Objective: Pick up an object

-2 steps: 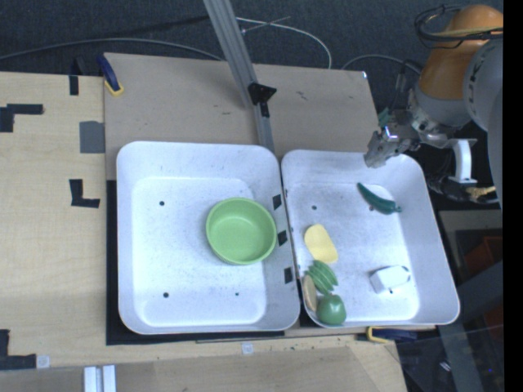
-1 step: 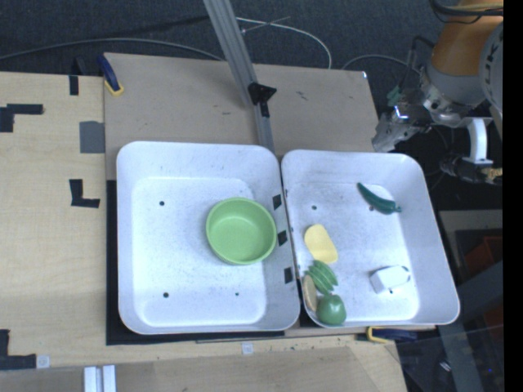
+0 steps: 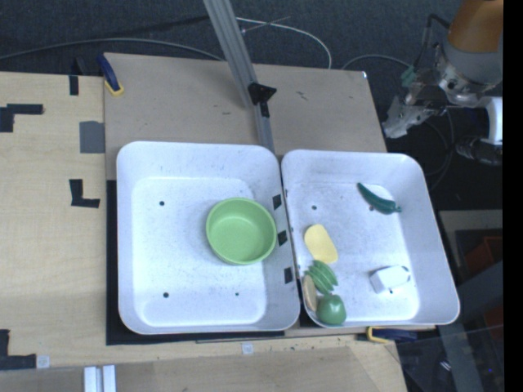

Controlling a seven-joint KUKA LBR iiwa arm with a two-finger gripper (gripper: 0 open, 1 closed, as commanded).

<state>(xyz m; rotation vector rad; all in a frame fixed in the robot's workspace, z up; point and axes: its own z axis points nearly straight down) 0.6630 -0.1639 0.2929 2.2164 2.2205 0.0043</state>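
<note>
We counted two white bins. The left bin [image 3: 143,219] held one green bowl [image 3: 240,231]. The right bin [image 3: 417,219] held a few small things — a yellow piece [image 3: 320,243], a dark green one [image 3: 377,198], a white one [image 3: 389,278] and a green lump [image 3: 330,309] we could not name. The arm [image 3: 474,31] sat cut off, top right, well apart from them.

The wooden bench [image 3: 204,104] carries two shallow white bins side by side, both below and left of the gripper [image 3: 406,119], which hangs off the bench's right edge. The right bin [image 3: 425,219] lies nearer the gripper; the left bin [image 3: 155,243] sits farther left.
</note>
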